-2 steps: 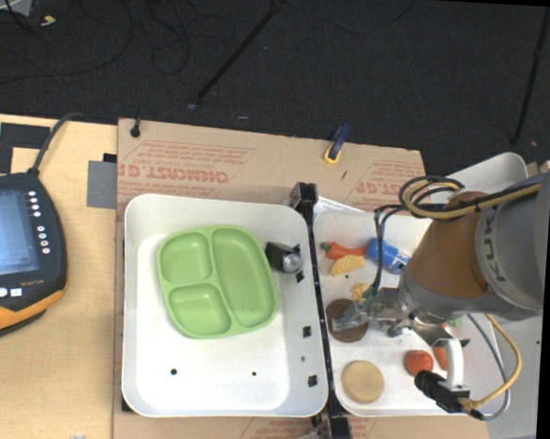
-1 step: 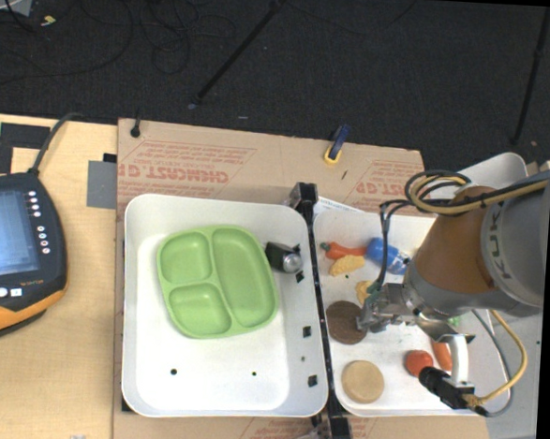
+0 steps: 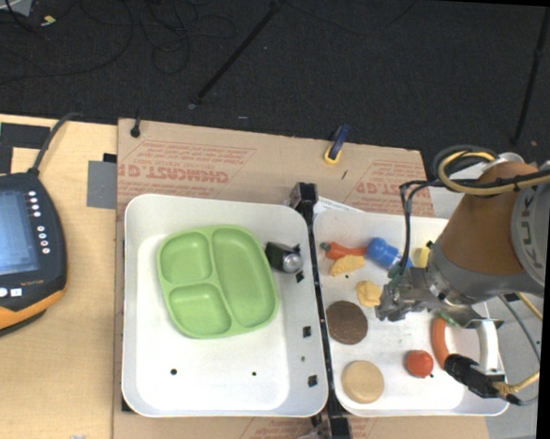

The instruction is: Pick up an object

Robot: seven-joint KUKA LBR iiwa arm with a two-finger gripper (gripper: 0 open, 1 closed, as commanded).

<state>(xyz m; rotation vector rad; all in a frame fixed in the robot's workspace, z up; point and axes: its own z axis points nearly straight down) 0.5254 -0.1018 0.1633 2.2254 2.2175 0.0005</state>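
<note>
So, camera view: grey arm's two-finger gripper [image 3: 393, 305] down low in the right shallow white bin [image 3: 450, 397], just beside a small yellow toy piece [image 3: 369, 293] and a brown round disc [image 3: 348, 322]. Jaws? Can't tell, too dark. Tan round disc [image 3: 363, 380] nearer the front, green divided plastic tray [image 3: 216, 280] over in the left shallow white bin [image 3: 197, 387].

green tray [image 3: 216, 282] | white bins [image 3: 135, 345] | brown disc [image 3: 348, 322] | tan disc [image 3: 363, 380] | blue piece [image 3: 382, 251] | red ball [image 3: 419, 364]
</note>
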